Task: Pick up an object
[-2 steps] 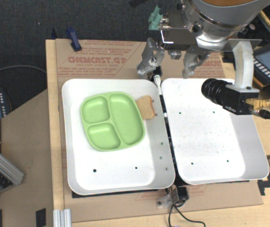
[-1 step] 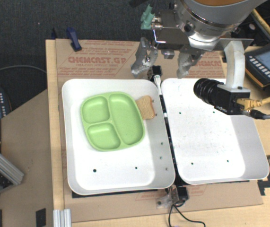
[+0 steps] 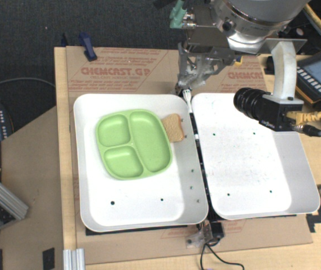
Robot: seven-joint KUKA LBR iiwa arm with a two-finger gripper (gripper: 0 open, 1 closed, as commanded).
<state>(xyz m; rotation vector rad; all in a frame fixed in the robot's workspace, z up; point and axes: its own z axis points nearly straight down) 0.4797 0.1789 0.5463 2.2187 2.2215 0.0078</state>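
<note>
A green divided plate [image 3: 133, 144] lies in the left bin [image 3: 93, 196]. A tan, biscuit-like piece [image 3: 174, 127] rests against the plate's right rim. My gripper [image 3: 189, 79] hangs above the back edge between the two bins, up and to the right of the tan piece and apart from it. Nothing shows between its fingers, and their spread is not readable from this angle.
The right bin [image 3: 256, 162] is bare white with dark specks. A black cylindrical device [image 3: 261, 108] on a white bracket overhangs its back right corner. A blue clamp [image 3: 87, 45] sits on the brown board behind the left bin.
</note>
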